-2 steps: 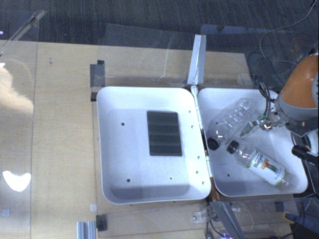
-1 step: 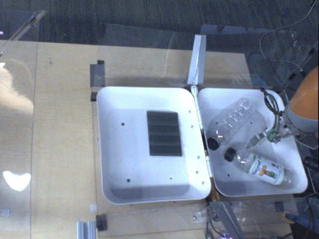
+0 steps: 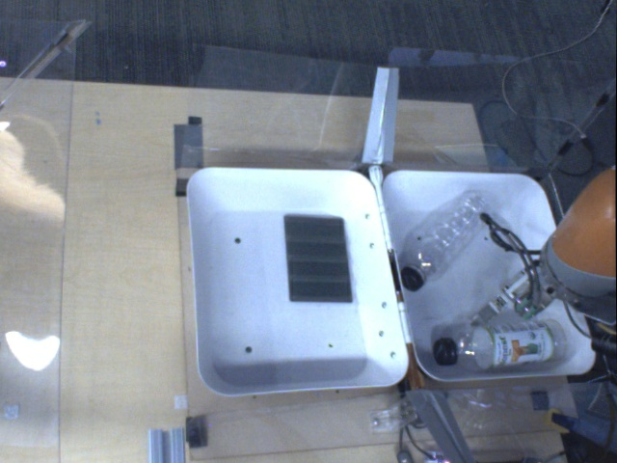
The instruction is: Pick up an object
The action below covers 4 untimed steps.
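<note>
Camera view: we see two white bins side by side on the wooden surface (image 3: 106,287). Left bin (image 3: 222,258) carries a dark ribbed rectangular pad (image 3: 317,258), lying flat near its centre. Right bin (image 3: 521,196) carries two clear plastic bottles w/ black caps: one unlabelled bottle (image 3: 442,239) lying at a slant, cap toward the divider, and one labelled bottle (image 3: 501,346) lying along the near wall, cap pointing left.

Arm enters from the right; orange band (image 3: 588,230) sits over the right bin's far-right side. Hand (image 3: 513,302) hangs just above the labelled bottle, between the two bottles. We cannot tell the hand's state: metal parts and cables clutter that spot, and nothing is seen held.

Risks, as we judge them:
- Both bottles are round, smooth, clear. A pinch across the barrel that is off-centre will prob. squeeze the bottle out sideways or set it rolling.
- Labelled bottle lies close to the near wall; a descent on that side may strike the rim, or jam a tip betw. bottle and wall.
- Loose cables near the hand may snag or nudge the slanted bottle.
- Light bottles shift at first contact, so a fixed target pt. may be missed.
</note>
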Tool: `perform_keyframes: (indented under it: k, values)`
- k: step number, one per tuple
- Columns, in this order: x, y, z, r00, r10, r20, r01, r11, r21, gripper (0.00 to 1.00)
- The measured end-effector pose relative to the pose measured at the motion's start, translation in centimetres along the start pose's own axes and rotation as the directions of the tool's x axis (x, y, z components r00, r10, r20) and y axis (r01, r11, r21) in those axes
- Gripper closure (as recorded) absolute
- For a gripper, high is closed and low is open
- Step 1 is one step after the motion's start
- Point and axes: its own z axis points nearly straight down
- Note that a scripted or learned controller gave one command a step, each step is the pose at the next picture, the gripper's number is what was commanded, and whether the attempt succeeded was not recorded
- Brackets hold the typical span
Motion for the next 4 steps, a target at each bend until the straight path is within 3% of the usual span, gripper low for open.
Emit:
perform_keyframes:
  k: [1, 2, 3, 4]
  values:
    - [0.4, 5.6, -6.6, 0.988, 0.155, -0.007, -0.155, 0.988, 0.008, 0.00]
    - [-1.7, 2.7, 0.2, 0.985, 0.172, -0.003, -0.172, 0.985, 0.004, 0.00]
    - [-5.3, 5.0, 0.4, 0.933, 0.359, -0.003, -0.359, 0.933, 0.007, 0.00]
    - [-6.5, 6.6, -2.5, 0.952, 0.307, -0.006, -0.307, 0.952, 0.010, 0.00]
